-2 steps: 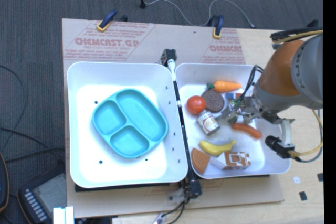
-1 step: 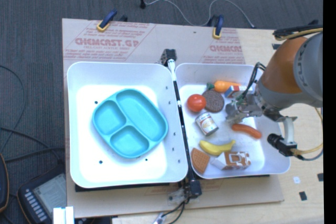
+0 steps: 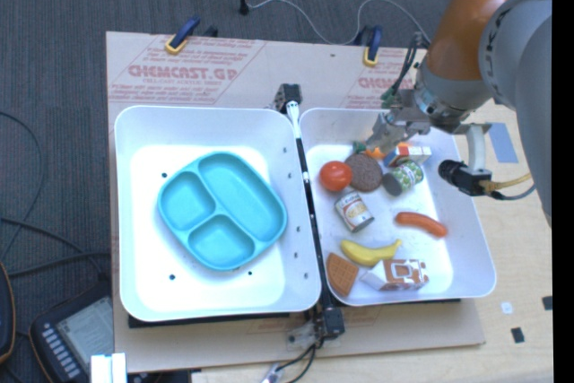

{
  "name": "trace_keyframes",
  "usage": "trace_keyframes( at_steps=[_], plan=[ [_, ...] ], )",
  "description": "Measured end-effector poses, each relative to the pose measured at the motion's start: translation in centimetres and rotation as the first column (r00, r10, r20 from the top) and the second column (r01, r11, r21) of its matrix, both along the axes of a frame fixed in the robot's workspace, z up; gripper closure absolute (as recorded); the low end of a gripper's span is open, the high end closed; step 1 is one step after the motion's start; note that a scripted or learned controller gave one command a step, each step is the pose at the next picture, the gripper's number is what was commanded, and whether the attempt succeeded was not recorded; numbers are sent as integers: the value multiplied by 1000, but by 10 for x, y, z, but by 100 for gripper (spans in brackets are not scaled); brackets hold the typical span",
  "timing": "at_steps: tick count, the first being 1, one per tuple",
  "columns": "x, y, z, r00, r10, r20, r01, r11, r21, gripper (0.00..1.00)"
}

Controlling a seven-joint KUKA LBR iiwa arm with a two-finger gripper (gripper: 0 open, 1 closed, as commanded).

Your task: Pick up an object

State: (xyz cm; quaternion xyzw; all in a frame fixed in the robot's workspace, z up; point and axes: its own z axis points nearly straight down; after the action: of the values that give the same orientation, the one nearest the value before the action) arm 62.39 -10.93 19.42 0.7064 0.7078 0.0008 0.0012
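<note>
The hand (image 3: 387,137) is hanging over the far part of the right bin (image 3: 466,265), and from this slanted view I cannot tell whether it is released, clenched or grasping anything; its tip is sitting in a knot of small items and nothing is plainly showing inside it.

Taking the brown disc (image 3: 365,172) as the landmark, the hand is sitting just beyond it toward the far wall of the bin, with a small orange-and-white piece (image 3: 408,152) just beside the disc on the arm's side. The red tomato (image 3: 335,176) is touching or nearly touching the disc on the side toward the left bin (image 3: 143,139). A green-labelled can (image 3: 405,176) is lying just past the disc on the opposite side, and a second small can (image 3: 354,211) is sitting near the disc on the near side.

Farther from the disc toward the near rim, the orange sausage (image 3: 421,224) is lying with its long axis slanting across the bin, the banana (image 3: 369,251) is running roughly crosswise, and a waffle-like wedge (image 3: 341,274) and a small carton (image 3: 399,274) are resting well apart from the hand.

I am judging the disc and the orange-and-white piece to be the nearest candidates, lying almost directly beneath the hand, so a short descent rather than a sideways reach is looking like what matters.

The left bin is holding a blue divided plate (image 3: 260,193).
</note>
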Motion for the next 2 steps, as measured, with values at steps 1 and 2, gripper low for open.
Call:
trace_keyframes(
  at_steps=[1, 2],
  plan=[
    [-1, -1, -1, 1000, -1, -3, 1, 1000, -1, 0],
    [4, -8, -107, 1000, -1, 3, 1, 1000, -2, 0]
  ],
)
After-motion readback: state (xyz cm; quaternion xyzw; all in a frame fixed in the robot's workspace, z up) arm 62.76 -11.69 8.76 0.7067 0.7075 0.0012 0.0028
